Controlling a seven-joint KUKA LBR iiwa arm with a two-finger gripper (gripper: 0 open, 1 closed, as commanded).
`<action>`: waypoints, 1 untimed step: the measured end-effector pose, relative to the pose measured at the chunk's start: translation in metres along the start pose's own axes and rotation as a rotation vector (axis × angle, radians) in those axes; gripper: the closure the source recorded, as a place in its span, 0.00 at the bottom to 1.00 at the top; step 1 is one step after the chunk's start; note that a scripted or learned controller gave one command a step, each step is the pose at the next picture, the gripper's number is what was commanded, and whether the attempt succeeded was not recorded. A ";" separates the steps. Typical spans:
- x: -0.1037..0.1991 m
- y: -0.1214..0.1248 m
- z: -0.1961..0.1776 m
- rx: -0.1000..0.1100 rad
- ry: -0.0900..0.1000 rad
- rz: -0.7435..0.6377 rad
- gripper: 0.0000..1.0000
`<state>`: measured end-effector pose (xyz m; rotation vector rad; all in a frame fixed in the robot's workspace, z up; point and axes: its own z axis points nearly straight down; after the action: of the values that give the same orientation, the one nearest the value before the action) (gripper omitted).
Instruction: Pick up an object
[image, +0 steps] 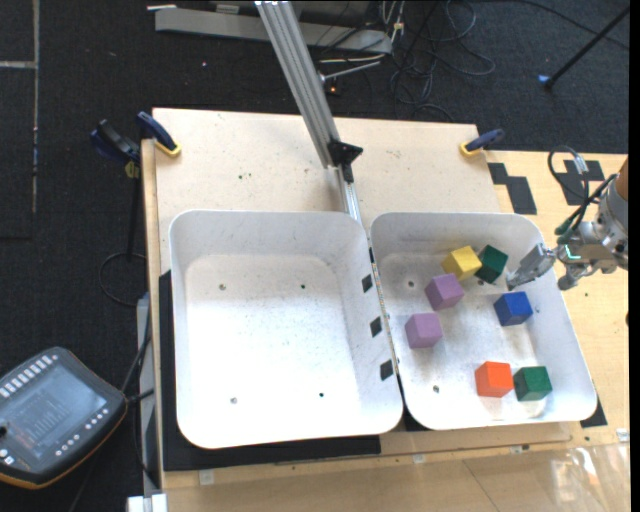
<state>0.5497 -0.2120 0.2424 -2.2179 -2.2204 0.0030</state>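
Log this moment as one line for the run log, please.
phase: approach | gripper: over right bin's right rim, nothing visibly held | nearest: blue cube, dark green cube | cubes all in right bin

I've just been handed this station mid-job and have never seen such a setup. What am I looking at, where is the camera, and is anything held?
One camera looks down at a slant on a bench with two white bins. The left bin and the right bin sit side by side. In the right bin lie small blocks: yellow, two green, two purple, blue, orange. The arm's gripper reaches in from the right, above that bin's far right edge. No block is between its fingers.
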 end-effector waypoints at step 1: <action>0.000 0.001 -0.002 -0.003 -0.001 -0.001 0.00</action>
<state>0.5505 -0.2119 0.2443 -2.2191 -2.2238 0.0004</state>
